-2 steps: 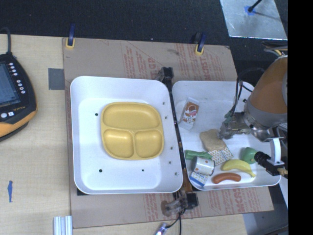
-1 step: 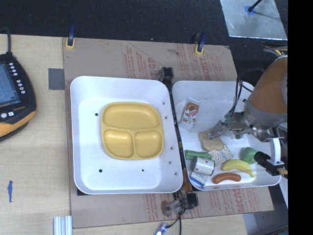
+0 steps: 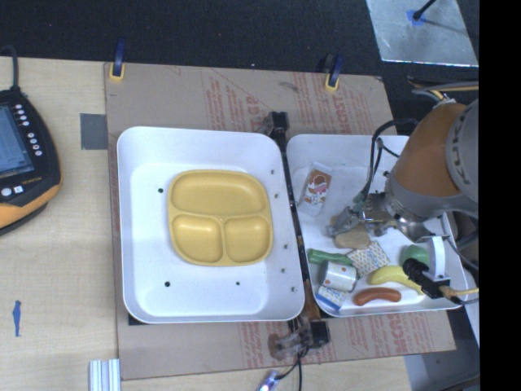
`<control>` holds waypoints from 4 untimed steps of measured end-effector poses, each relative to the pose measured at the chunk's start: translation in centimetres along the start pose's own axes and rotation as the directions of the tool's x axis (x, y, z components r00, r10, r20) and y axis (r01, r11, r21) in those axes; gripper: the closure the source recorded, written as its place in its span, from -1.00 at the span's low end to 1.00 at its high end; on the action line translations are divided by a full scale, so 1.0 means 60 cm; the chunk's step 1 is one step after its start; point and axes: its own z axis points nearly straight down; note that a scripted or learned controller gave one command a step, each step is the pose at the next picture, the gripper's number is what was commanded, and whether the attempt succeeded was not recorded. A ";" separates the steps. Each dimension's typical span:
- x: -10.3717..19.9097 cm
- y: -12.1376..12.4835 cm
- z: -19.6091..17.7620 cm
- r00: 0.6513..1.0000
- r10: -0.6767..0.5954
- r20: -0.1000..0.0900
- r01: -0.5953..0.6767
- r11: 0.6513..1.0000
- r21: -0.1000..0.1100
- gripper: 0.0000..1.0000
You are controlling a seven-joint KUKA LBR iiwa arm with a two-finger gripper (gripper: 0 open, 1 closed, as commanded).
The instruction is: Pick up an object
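One tan lump (image 3: 352, 239) lies just beneath the end effector (image 3: 358, 217).

Even overhead light is falling on the bench, leaving the left bin (image 3: 142, 218) glowing almost blown-out white while the floor (image 3: 203, 15) beyond is sinking into near black. Shadows are staying soft and short, and the small things in the right bin (image 3: 350, 149) are looking slightly blurred and grainy.
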 end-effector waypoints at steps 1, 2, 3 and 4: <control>-0.002 0.000 -0.017 1.000 -0.001 0.000 0.001 1.000 0.001 1.00; 0.125 -0.015 -0.167 1.000 0.002 -0.001 -0.002 1.000 -0.003 1.00; 0.221 0.052 -0.210 1.000 0.003 -0.001 -0.003 1.000 -0.002 1.00; 0.199 0.066 -0.230 1.000 0.004 0.000 -0.004 1.000 -0.002 1.00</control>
